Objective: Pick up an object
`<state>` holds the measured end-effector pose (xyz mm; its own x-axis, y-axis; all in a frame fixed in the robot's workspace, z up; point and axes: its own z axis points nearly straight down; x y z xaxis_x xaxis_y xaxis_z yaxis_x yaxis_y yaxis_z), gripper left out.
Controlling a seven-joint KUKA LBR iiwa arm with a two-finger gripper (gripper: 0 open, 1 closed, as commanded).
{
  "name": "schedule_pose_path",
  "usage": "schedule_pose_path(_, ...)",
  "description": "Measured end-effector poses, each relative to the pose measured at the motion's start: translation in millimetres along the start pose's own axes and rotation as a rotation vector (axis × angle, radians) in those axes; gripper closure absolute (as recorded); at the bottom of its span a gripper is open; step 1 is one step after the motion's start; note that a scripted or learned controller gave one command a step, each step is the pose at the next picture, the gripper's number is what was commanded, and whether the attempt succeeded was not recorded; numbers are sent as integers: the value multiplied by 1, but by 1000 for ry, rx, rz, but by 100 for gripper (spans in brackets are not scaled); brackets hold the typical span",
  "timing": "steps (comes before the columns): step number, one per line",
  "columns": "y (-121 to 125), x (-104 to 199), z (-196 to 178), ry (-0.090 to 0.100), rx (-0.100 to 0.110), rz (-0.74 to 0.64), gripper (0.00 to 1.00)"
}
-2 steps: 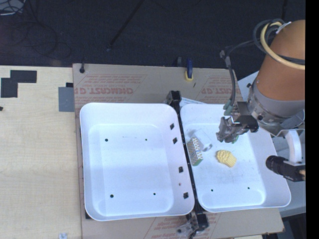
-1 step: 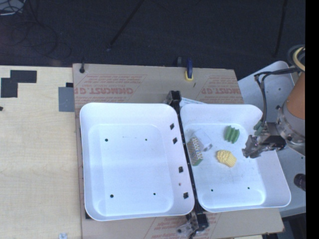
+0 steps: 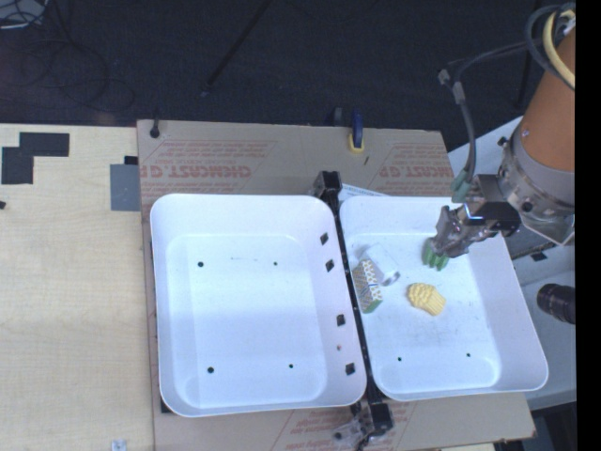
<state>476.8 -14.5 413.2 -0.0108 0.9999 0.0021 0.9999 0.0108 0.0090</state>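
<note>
— Where's the arm [image 3: 549,148] right now?

— Reaching in over the right-hand bin [image 3: 502,369], with the tool [image 3: 441,249] low near the bin's far side. There's a small green piece [image 3: 436,256] right at its tip.

— So it has something?

— Can't say. The green piece sits at the tip, but whether it's gripped or just lying underneath, I can't tell from here, and I can't tell if the tool is open or closed either.

— What else is in there?

— A yellow lumpy object [image 3: 425,298] on the bin floor, near the tool but apart from it, and a striped packet [image 3: 367,284] leaning by the divider wall. The left bin [image 3: 174,383] has nothing for it to go after.

— Which step is this, then?

— Looks like the grasp itself, down at the green piece. Next it would need a firm close and a straight lift clear of the bin floor. If the piece stays behind, the yellow one is the nearest alternative.
</note>
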Motion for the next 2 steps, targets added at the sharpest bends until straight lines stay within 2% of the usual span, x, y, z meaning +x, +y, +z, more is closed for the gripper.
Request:
schedule_pose_path(1,19,-15,111,-3,21,12,100)
schedule_pose_path(2,16,-52,122,-2,16,15,100)
